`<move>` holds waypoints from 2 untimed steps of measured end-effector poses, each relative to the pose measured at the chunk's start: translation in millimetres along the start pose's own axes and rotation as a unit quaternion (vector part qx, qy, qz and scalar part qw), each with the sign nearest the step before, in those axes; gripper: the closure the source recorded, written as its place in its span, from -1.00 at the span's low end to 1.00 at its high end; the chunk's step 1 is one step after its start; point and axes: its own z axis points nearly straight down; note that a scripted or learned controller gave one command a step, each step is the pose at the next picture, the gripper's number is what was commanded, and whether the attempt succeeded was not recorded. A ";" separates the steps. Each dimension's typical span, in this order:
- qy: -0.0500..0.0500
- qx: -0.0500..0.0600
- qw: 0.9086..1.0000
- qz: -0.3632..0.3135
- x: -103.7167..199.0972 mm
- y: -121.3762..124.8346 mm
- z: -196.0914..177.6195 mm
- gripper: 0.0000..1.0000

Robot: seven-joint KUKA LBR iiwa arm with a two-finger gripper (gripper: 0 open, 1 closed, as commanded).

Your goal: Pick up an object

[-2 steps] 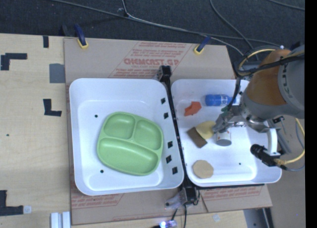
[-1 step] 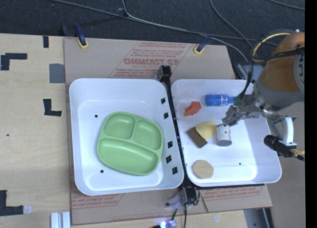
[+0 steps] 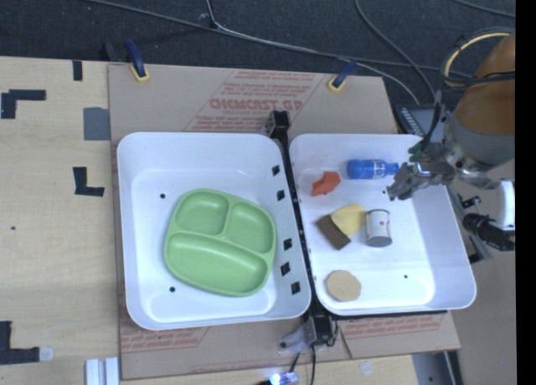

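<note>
I am in the approach step, nothing gripped. The shallow white right bin point(image 3: 419, 291) holds my candidates; nearest is the blue plastic bottle point(image 3: 371, 169), lying on its side near the far wall, long axis left-right, one end toward my gripper point(image 3: 400, 186). I cannot tell how wide my jaws stand. Next I should centre over the bottle and turn across its length

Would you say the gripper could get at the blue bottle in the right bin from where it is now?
Probably yes. The gripper hovers just beside the blue bottle, which lies on its side with bare bin floor around it; the red piece sits apart on its far side.
</note>
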 end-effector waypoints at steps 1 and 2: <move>0.000 -0.001 1.000 0.000 -0.1 1.3 -52.7 1.00; 0.001 0.002 1.000 -0.002 50.9 12.0 -52.9 1.00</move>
